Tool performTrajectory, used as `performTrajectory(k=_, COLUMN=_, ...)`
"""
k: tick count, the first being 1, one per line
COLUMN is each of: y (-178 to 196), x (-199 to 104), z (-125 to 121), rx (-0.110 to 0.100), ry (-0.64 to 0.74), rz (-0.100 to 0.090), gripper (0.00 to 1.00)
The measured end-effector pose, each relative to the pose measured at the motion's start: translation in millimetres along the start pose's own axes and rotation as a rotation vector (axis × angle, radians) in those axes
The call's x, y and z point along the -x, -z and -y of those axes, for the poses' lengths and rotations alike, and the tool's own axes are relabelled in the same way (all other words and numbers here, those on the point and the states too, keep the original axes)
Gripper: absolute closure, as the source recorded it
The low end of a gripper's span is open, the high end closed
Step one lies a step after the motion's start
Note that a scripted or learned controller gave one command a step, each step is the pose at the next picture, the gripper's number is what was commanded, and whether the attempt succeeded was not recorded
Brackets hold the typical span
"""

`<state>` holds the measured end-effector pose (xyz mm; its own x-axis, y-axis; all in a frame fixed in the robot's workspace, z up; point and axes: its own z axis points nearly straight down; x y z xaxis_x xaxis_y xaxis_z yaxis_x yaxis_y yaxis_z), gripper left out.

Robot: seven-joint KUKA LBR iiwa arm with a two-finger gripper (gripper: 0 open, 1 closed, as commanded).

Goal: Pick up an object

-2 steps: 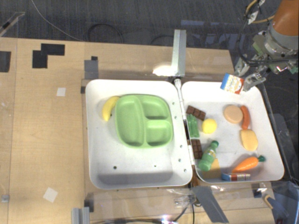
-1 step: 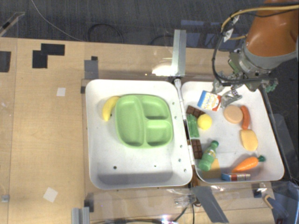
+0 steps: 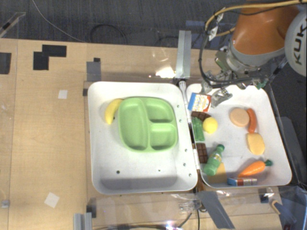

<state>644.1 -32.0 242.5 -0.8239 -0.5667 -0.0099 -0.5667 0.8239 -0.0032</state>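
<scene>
Here the wooden surface (image 3: 43, 143) carries two shallow white bins side by side. The left bin (image 3: 103, 174) holds a green divided tray (image 3: 146, 123) lying flat near its middle, with a banana (image 3: 112, 110) touching the tray's left edge. The right bin (image 3: 276, 128) holds the loose objects. Along its left wall, from top to bottom, lie a small blue, white and orange carton (image 3: 199, 101), a dark chocolate piece (image 3: 200, 115), a green item (image 3: 197, 129) with a yellow lemon (image 3: 209, 124) just beside it, a second brown chocolate bar (image 3: 202, 151), and a green bottle (image 3: 213, 160) tilted on its side. Toward the right wall lie a tan round bread roll (image 3: 238, 117) touching an orange-red sausage (image 3: 252, 120), with a pale yellow oblong piece (image 3: 255, 143) below them. Near the bottom edge rest a carrot (image 3: 253, 167) with a green top and a small blue and red tube (image 3: 242, 181). The arm (image 3: 261, 28), grey with an orange shell, enters from the upper right and hangs over the top edge of the right bin. Its end effector (image 3: 219, 96) sits low above the bin's upper left area, just beside the carton; whether it is released or clenched cannot be told, and no object is seen in its grasp.
</scene>
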Motion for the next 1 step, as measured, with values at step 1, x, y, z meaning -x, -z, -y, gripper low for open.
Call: performTrajectory(k=1, y=12.5, x=2.4, z=1.1, rx=-0.004, ry=-0.002, rz=0.009, gripper=1.0)
